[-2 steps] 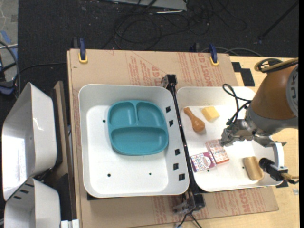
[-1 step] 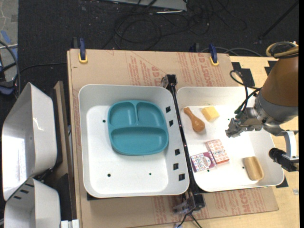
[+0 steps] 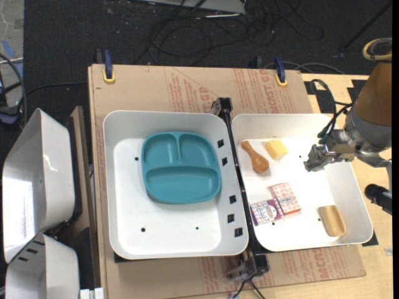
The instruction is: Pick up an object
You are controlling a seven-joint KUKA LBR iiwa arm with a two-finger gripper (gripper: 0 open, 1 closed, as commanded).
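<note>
Approach step — dark two-finger gripper [image 3: 316,158] hovers over the right white bin [image 3: 358,195], nothing between its fingers, spread unclear. Nearest pick, the yellow foam block [image 3: 275,148], lies left; next move calls for shifting over and descending.

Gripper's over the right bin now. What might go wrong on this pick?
1. The gripper hangs over bare bin floor, so a straight descent would likely grab nothing.
2. The two small pink boxes touch; closing there might shove both.
3. The tan bread-like piece lies near the right bin's wall, leaving the fingers little room.
</note>
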